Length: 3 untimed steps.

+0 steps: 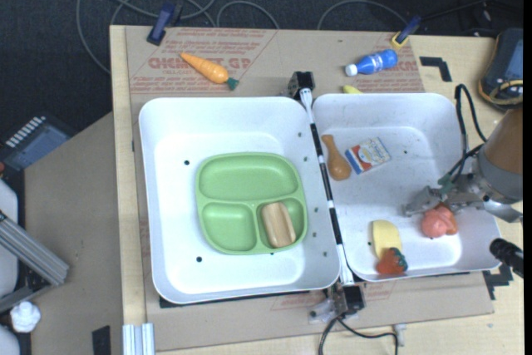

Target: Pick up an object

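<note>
My gripper reaches into the right bin from the right, low near the bin's right side. A pink-red rounded object lies right under and just in front of it, touching or nearly touching; I cannot tell which. Other items in this bin are a wooden spoon, a small white carton with red and blue print, a yellow piece and a red strawberry-like piece at the front edge.
The left bin holds a green divided plate with a tan bun in its right compartment. Behind the bins on the cardboard lie a toy carrot and a blue-white bottle. Cables trail at the back.
</note>
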Tool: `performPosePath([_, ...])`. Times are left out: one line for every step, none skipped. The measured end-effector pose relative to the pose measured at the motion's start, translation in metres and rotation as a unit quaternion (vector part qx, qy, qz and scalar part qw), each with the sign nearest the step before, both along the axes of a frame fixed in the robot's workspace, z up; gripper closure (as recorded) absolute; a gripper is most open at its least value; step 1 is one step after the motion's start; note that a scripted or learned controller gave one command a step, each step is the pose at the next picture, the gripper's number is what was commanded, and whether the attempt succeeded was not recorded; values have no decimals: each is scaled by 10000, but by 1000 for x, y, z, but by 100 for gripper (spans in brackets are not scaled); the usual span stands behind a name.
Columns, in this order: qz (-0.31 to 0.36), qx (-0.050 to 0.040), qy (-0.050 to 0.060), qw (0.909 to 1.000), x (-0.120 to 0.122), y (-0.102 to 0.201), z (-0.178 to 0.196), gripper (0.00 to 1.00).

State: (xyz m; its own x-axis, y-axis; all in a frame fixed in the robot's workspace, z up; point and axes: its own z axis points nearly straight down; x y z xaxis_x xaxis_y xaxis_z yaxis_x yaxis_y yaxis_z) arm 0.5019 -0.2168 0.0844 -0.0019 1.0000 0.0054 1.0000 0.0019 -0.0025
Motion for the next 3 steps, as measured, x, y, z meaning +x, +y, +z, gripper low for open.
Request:
performPosePath([-9, -18, -12, 10000, 0, -1, 10, 100])
performPosePath([-1, -27, -29, 10000, 61, 86, 166, 100])
performPosePath([-4, -19, -1, 10000, 50, 154, 162, 100])
